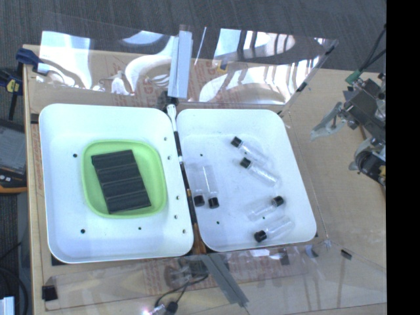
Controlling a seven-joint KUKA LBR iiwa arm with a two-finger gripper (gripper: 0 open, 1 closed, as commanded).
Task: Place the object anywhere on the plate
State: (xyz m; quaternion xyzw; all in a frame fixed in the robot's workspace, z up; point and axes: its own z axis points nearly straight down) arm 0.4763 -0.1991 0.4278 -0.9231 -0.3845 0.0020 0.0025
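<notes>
A light green plate (155, 169) lies in the left white bin (59, 228). On the plate rests a black ridged rectangular block (121, 181), lying flat and turned slightly, covering most of the plate's middle. Several clear vials with black caps lie scattered in the right white bin (230, 238): one (244, 147) near the back, a pair (205, 186) side by side by the left wall, and one (274, 229) near the front right corner.
Dark hardware with cables (365, 133) sits at the bench's right edge, outside the bins. A clear plastic screen (262, 58) stands behind the bins, and a metal divider bar (180, 64) rises at the back between them.
</notes>
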